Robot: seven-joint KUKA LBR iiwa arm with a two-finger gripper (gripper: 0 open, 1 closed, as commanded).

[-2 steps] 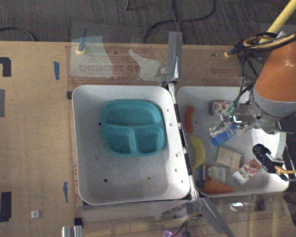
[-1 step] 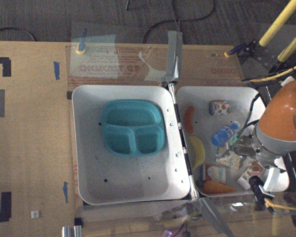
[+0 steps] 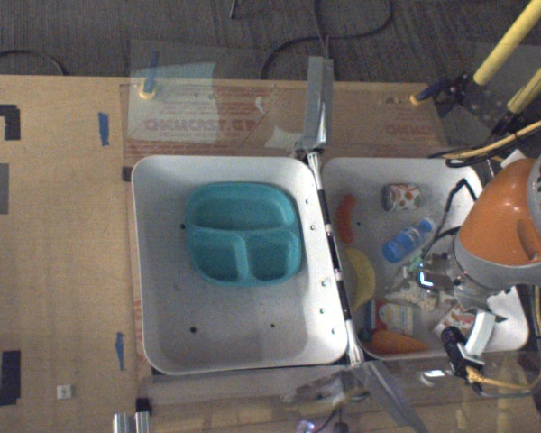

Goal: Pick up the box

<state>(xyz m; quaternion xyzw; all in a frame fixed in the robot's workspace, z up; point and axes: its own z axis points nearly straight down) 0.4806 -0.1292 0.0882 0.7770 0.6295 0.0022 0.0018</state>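
Arm (image 3: 509,219) in from the right, low over the near part of the right bin (image 3: 365,174). Gripper (image 3: 422,289) down among clutter — fingers' state cannot be told. Small box (image 3: 404,317) just beside it, above an orange carrot-like piece (image 3: 398,340). Blue bottle (image 3: 407,240), can (image 3: 401,197), red sausage shape (image 3: 345,218) farther off. Left bin (image 3: 162,278) with teal divided tray (image 3: 243,233).

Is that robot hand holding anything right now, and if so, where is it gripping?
It cannot be told: the hand sits low over the clutter in the right bin, its tips hidden among the items.
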